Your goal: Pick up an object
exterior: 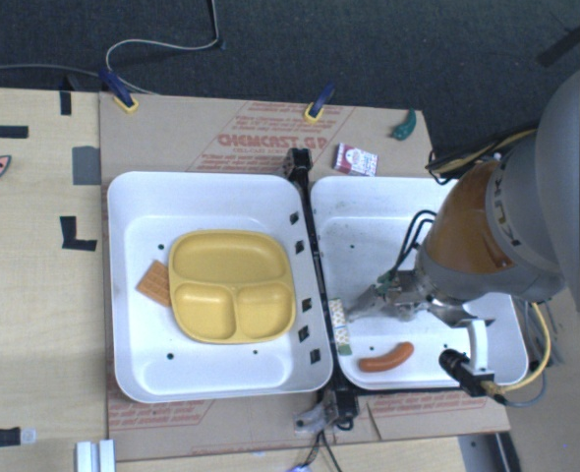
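Orange-brown, the toy sausage (pixel 385 358) lies in the right bin (pixel 369 209) close to its near rim, just below the gripper (pixel 361 303). Whether that pincer is open or closed, I cannot tell. The far half of this bin lies bare. Beyond the divider, a yellow sectioned plate (pixel 233 285) fills the left bin (pixel 133 205).

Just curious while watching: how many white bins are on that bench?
2. The left bin holds a yellow divided plate lying on a brown flat piece. The right bin holds a sausage; the arm covers part of it.
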You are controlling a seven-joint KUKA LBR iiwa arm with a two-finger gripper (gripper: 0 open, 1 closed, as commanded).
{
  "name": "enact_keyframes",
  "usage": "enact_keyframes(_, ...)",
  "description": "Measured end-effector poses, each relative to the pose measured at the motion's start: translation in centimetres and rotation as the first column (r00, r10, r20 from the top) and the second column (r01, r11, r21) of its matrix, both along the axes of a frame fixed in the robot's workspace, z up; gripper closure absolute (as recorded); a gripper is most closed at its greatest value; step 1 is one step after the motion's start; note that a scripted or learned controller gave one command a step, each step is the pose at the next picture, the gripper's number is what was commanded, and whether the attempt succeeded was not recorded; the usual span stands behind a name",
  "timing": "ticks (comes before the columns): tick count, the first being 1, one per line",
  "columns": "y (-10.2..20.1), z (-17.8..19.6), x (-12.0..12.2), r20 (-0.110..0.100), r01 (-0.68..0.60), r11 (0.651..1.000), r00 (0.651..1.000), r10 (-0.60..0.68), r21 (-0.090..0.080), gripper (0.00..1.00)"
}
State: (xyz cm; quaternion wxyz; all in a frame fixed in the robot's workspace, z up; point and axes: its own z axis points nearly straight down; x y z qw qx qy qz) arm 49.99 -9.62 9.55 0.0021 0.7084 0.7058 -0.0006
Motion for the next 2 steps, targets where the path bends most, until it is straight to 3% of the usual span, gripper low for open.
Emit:
enact_keyframes(1,0.1,-0.9,-1.4,0.008,-0.003,1.0,1.0,0.003,-0.001,0.0)
enact_keyframes(2,0.2,-0.9,4.4,0.002,-0.004,1.0,1.0,0.004,0.002,0.0)
